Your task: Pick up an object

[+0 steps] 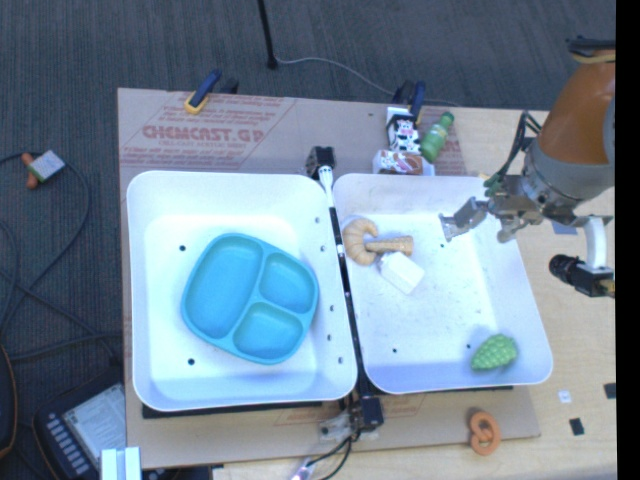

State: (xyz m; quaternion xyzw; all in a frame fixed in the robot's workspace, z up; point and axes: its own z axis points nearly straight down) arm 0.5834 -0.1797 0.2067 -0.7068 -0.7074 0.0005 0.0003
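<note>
End effector (483, 218) open, empty, above right bin (520, 298), upper edge. Candidates: white block (403, 272) touching donut (359, 240), mid-left; green cone (494, 352) alone, lower right. Block probably light, rigid, flat-sided: pinch across its short width.

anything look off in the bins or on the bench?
An orange pretzel-shaped toy lies on the bench outside the right bin, near its front edge. The blue divided plate sits askew in the left bin.

1. The arm (585, 118) has a big, round orange band.
2. Under the band sits a grey, rounded wrist part (570, 173).
3. Thin dark cables (522, 138) run down its side.
4. The gripper (487, 218) is grey metal with small silver fingers.
</note>
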